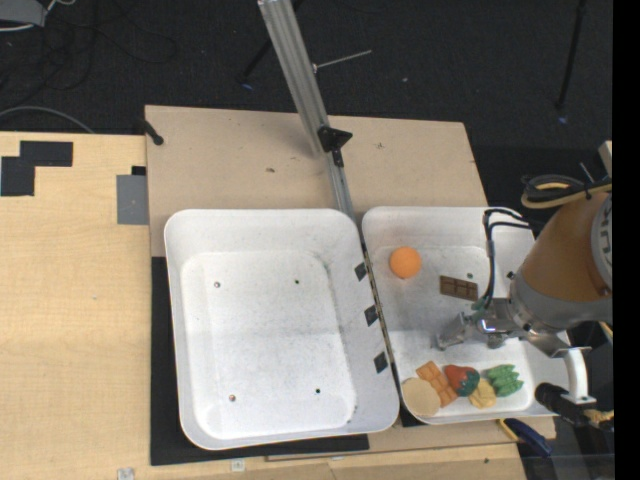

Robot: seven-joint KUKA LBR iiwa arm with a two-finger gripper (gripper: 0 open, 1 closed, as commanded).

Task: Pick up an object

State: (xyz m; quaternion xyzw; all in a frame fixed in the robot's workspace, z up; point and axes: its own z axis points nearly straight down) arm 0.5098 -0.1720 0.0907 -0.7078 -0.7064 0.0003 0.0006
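left bin [190,268]: big shallow white tray, just a few dark specks on the floor, not where the action is.

right bin [440,230]: same sort of tray, touching the left one along the middle edge, holding all the loose stuff.

arm [565,268]: grey with the orange band, coming in from the right and hanging over the right bin's middle.

gripper [452,334]: low over bare bin floor, pointing left; too blurry and small to say how wide it's spread, honestly can't tell, and nothing visibly caught in it.

toy food pile [470,383]: green, red, orange, yellow and a tan disc, jammed together in the near corner just below the gripper. Probably light hard plastic, but packed tight, so awkward to get fingers around one piece without shoving the rest.

orange ball [405,263]: sitting alone up toward the far side, well apart from the pile. Looks light and smooth, likely to roll, so best squeezed across the widest part from straight above.

brown block [459,288]: flat little slab between ball and gripper. Stiff-looking, low profile, so tough to pinch except across the short edges.
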